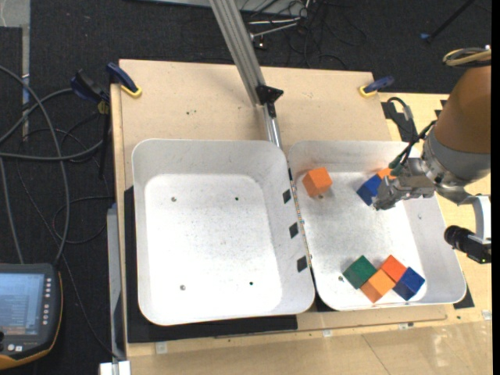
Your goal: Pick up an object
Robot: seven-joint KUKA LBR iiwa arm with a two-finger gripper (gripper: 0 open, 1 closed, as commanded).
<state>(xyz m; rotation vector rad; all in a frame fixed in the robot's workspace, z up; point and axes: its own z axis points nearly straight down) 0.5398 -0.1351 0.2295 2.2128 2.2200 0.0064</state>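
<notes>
Right of frame, tool (384,200) low in right bin (437,241), touching blue cube (369,188), finger state unclear, orange cube (317,182) near.

Lab: clamped bench (234,108), cables (47,143), pendant (27,311).

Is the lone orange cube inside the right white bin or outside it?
Inside: the orange cube rests on the right white bin's floor, near its upper left corner.
</notes>
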